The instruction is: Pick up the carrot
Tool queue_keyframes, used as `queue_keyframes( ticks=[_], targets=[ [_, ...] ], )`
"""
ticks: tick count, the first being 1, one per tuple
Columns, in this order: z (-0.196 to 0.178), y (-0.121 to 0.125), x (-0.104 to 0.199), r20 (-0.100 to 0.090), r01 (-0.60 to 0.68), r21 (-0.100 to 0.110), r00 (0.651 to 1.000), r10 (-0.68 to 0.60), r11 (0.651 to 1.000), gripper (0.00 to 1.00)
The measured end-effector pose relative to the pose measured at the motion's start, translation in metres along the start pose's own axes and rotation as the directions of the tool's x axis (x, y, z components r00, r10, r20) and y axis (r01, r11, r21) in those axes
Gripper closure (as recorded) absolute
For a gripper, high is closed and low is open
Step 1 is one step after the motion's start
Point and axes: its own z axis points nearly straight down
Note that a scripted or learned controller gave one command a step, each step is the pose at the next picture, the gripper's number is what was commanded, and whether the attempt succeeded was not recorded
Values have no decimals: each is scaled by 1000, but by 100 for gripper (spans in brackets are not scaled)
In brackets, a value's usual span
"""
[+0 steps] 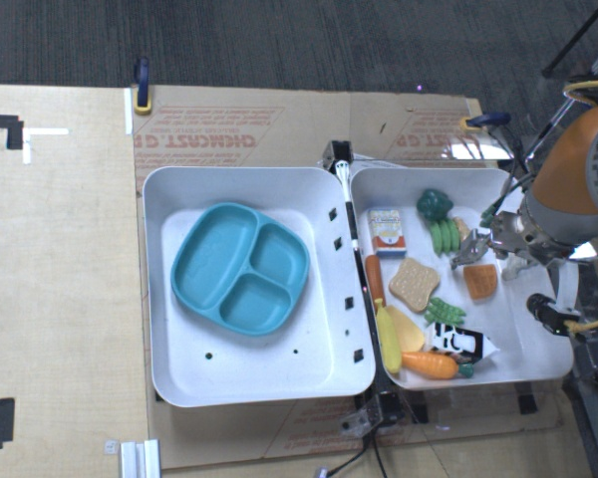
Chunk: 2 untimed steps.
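Carrot (430,365) lies in the right bin (538,361), near its front edge, flat on the floor of the bin. Its long axis runs roughly left to right in the camera view, with the orange tip toward the left and the green stub toward the right, just at the edge of a black-and-white card (458,342). A banana (389,337) lies just left of it, running front to back, and a yellow wedge (409,332) sits between the two.

Farther back in the same bin are a slice of bread (414,283), a red sausage (375,277), a small carton (386,231), a broccoli head (434,205), a bunch of green pods (445,235) and an orange block (481,281).

Arm reaches in from the right with the tool (471,254) low over the right bin, close to the orange block and well apart from the carrot. Whether the tool is wide or narrow I cannot tell, and nothing can be made out in its grasp.

Left bin (179,366) holds a blue divided plate (241,269). Both bins rest on the table (50,297).
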Motion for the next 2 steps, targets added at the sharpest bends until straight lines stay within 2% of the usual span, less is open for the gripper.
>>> queue_keyframes(
  ticks=[1, 2],
  targets=[
    [-25, -90, 45, -1, -277, 7, 961, 277, 961, 0],
    [-4, -28, 4, 2, -263, 2, 965, 263, 965, 0]
  ],
)
